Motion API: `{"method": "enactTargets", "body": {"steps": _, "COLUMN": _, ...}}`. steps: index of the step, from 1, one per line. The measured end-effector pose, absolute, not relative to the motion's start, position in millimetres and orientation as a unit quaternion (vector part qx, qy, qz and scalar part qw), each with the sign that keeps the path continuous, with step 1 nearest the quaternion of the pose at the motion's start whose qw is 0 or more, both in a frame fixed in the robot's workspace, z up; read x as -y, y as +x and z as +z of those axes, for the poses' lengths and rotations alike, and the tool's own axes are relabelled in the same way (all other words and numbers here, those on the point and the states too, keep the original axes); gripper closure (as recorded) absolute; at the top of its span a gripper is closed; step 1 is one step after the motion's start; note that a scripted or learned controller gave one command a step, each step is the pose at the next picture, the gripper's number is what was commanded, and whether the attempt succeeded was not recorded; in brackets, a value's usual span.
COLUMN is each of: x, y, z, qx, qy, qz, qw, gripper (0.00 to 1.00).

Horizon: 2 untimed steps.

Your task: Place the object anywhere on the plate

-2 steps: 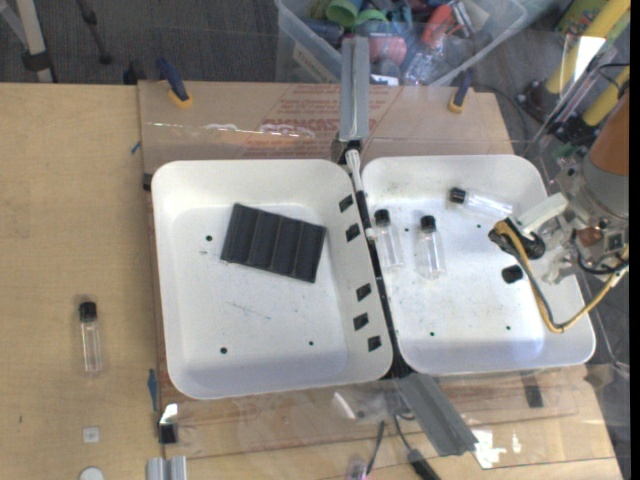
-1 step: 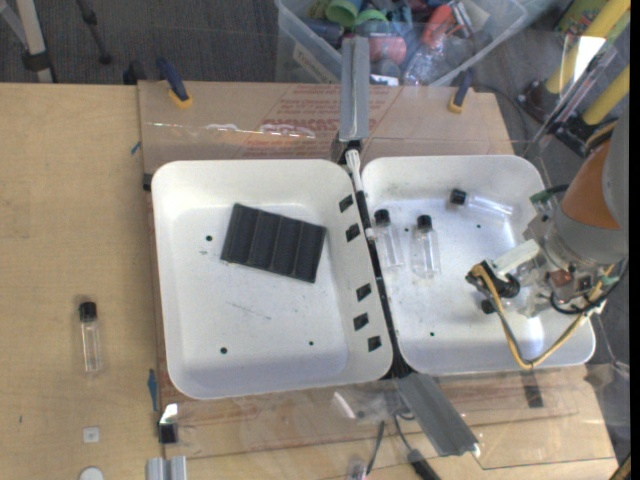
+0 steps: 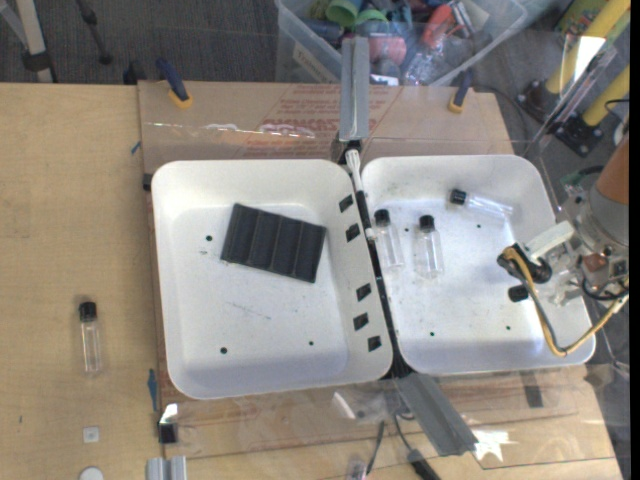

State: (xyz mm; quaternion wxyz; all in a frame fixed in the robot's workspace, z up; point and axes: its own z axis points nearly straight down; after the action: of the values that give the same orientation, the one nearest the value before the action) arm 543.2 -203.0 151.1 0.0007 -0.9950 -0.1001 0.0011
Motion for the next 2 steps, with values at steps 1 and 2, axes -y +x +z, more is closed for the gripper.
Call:
{"method": "enactTargets", "body": {"steps": 1, "x": 206, "y": 511.2, "z": 127, "qx": 0.104, "qy": -0.995, "qz": 0.0023, "qw": 0.010, "gripper": 1.00}}
{"method": "enactTargets", "body": {"steps": 2, "x": 223, "y": 536.6, "z": 192, "qx": 0.139, "qy": -0.990, "qz": 0.0008, "qw": 0.001, "gripper": 1.00}}
